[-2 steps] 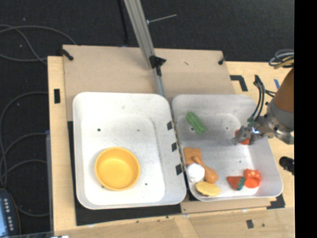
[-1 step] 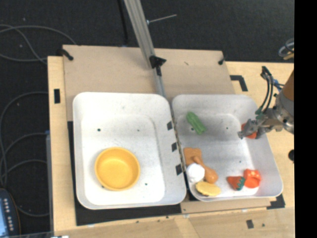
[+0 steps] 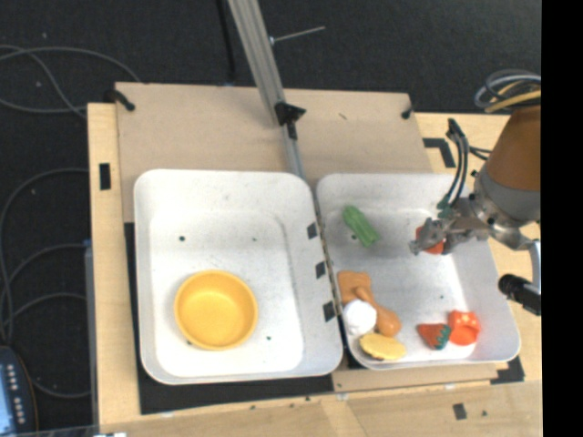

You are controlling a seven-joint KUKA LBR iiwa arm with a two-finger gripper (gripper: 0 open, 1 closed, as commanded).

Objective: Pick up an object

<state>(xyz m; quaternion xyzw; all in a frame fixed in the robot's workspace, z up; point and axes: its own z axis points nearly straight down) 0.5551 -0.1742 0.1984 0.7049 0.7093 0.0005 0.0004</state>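
The camera view looks down on two shallow white bins set side by side on a tan board. The left bin (image 3: 228, 244) carries a round yellow bowl (image 3: 216, 309), smooth and glossy, near its front left corner. The right bin (image 3: 401, 198) has the clutter: a small green pickle-shaped piece (image 3: 361, 226) lies at a slant towards the back left, well apart from the rest. Along the left wall sit an orange-brown lump (image 3: 357, 289), a white ball (image 3: 359, 317) touching it, and a pale yellow oval piece (image 3: 383, 347) just in front. Near the front right corner lies a red toy (image 3: 460, 328) with a green part beside it.

The arm comes in from the right, and the gripper (image 3: 433, 241) hangs over the right bin's back right part. A small red-orange thing (image 3: 435, 242) shows at its tip; whether the fingers are closed on it cannot be told. A slanted metal rail (image 3: 260, 53) runs from the top down to the bins' back edge.
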